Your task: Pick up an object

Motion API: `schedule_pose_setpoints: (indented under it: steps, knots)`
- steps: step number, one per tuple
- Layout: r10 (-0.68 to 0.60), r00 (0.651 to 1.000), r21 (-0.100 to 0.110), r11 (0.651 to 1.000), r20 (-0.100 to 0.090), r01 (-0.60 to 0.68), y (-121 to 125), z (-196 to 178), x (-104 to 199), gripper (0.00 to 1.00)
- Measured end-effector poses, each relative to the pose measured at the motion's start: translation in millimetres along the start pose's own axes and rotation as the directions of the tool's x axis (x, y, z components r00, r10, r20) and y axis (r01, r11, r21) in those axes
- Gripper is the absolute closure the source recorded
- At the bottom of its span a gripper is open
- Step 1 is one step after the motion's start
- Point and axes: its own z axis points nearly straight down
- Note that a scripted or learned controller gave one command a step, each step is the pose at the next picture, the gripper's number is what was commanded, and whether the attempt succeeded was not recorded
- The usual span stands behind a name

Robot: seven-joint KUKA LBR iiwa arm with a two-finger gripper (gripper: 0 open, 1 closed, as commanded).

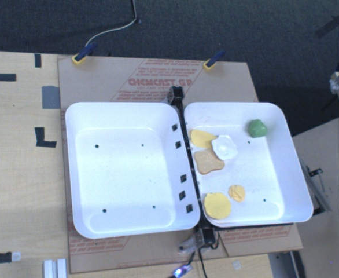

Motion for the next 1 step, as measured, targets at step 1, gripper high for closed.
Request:
schedule_pose_setpoints:
  steps: [1]
  knots:
    - [0.0, 1.0, 0.008, 1.0, -0.002, 0.0, 0.2, 4.5, 0.5, 0.0]
